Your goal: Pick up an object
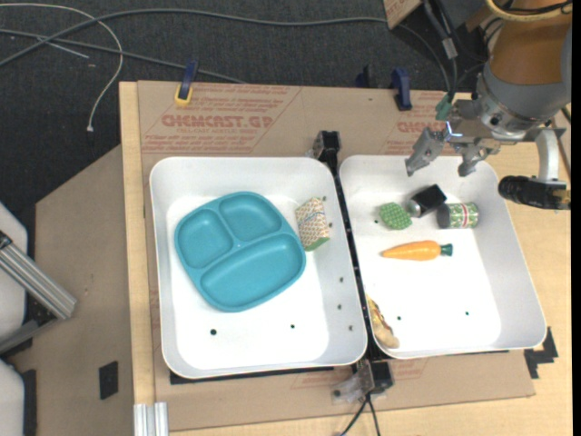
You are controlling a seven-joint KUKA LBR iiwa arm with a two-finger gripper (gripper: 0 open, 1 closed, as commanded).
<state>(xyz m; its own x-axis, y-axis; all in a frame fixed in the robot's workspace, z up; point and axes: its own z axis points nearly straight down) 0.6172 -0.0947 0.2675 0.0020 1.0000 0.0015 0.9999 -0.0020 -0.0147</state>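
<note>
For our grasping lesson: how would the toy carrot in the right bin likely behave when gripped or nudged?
The carrot looks smooth and glossy, so probably hard plastic, light and somewhat slippery. Its rounded, tapered body lies flat on the right bin, so a nudge would likely roll or pivot it.

High fixed view — slanting onto both bins (172, 271)

A robotics lab is showing here: a cardboard sheet (272, 121) is lying clamped to the bench with blue clamps (188, 81), loose cables (64, 39) are trailing over dark carpet, and two white bins (172, 334) are sitting side by side.
</note>
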